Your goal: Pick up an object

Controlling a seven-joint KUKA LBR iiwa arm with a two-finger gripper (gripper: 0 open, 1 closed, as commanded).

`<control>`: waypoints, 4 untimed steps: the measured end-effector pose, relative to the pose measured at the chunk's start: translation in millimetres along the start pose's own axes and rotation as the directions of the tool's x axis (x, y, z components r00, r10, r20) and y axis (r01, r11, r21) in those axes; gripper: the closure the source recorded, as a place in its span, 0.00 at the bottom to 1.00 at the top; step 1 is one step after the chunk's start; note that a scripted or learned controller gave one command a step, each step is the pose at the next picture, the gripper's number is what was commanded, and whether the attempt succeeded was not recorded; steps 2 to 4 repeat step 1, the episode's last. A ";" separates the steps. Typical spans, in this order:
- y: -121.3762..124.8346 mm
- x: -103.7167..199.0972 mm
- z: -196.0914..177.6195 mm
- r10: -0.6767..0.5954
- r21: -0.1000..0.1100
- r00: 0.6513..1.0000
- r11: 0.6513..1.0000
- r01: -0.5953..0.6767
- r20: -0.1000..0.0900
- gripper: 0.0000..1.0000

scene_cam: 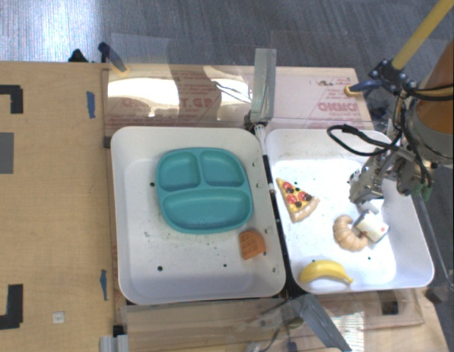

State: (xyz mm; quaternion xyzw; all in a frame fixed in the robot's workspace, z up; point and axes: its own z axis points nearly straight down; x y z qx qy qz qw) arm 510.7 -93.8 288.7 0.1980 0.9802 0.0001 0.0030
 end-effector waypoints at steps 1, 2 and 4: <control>15.8 39.4 62.5 -0.307 -0.001 0.952 0.952 0.307 -0.003 1.00; 15.8 39.4 62.5 -0.307 -0.001 0.952 0.952 0.307 -0.003 1.00; 15.8 39.4 62.5 -0.307 -0.001 0.952 0.952 0.307 -0.003 1.00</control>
